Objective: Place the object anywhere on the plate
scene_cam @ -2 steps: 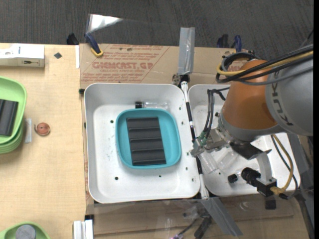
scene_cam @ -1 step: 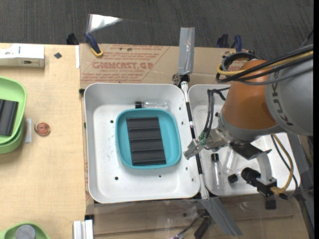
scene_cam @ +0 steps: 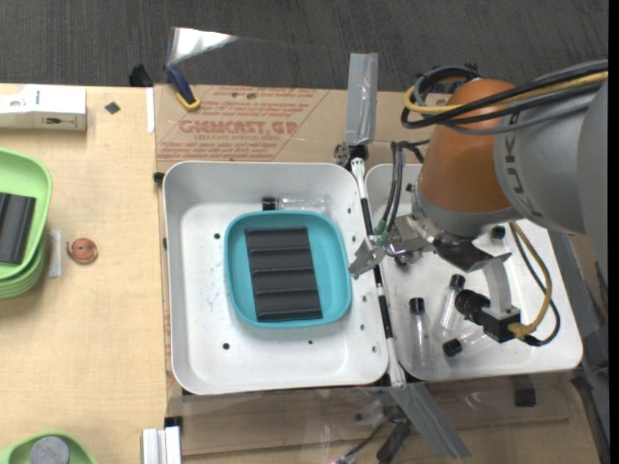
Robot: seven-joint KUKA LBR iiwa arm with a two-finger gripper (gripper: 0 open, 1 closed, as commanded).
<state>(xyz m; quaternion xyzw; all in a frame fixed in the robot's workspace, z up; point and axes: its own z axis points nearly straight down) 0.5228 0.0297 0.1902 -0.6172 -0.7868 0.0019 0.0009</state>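
The arm point(scene_cam: 503, 153) hides its fingers over the right bin point(scene_cam: 561, 351); grip unreadable.

The tabletop point(scene_cam: 87, 356) looks like pale, matt wood with a fine grain. On it, the left bin point(scene_cam: 193, 356) is smooth white plastic with a soft sheen. Inside that bin, the plate point(scene_cam: 334, 259) is glossy teal plastic, and the object point(scene_cam: 282, 274) on the plate is matt black and ribbed. Behind the bin lies brown, dull cardboard point(scene_cam: 242, 119) printed in red.
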